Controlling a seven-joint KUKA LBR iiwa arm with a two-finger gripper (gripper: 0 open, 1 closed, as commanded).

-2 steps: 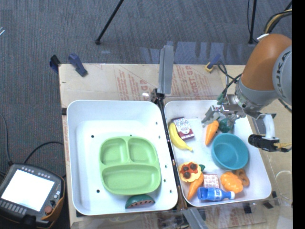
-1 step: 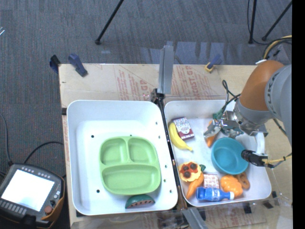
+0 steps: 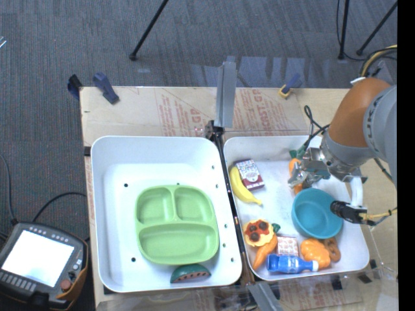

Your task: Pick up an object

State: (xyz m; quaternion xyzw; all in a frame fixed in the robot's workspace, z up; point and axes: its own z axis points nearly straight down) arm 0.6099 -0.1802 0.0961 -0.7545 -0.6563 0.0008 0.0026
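Orange object [image 3: 296, 175], with a bit of green at its far tip, lies in the far right part of the right bin [image 3: 277, 203], right at the end effector [image 3: 310, 167]. The end effector hangs from the grey and orange arm [image 3: 363, 118], which reaches in from the right. The two look to be touching, but I cannot tell whether the end effector is apart, together or clamped on the piece.

Just nearer than it, a blue bowl [image 3: 316, 214] sits upright with its open side up. To the left, by the bin's left wall, a small dark red box [image 3: 249, 175] lies against a banana [image 3: 244, 188].

The near part of this bin is crowded:
- a round toy [image 3: 258, 232] with red and dark toppings
- a carrot-like orange piece [image 3: 262, 256] just under the round toy
- a pink and white packet [image 3: 286, 245]
- a blue bottle [image 3: 290, 263] lying on its side along the near wall
- an orange fruit [image 3: 314, 250]
- a brown piece [image 3: 333, 248] beside the fruit, toward the near right corner

In the left bin [image 3: 117, 173], a green plate [image 3: 176, 224] with three compartments lies flat in the middle. A watermelon slice [image 3: 190, 274] rests against the near wall.

A grey post [image 3: 227, 99] stands at the far end of the gap between the bins. The desk [image 3: 168, 109] carries a blue clamp [image 3: 104, 88] at its far left edge and another clamp [image 3: 290, 84] at its far right. On the carpet at the near left lies a handheld screen unit [image 3: 39, 264].
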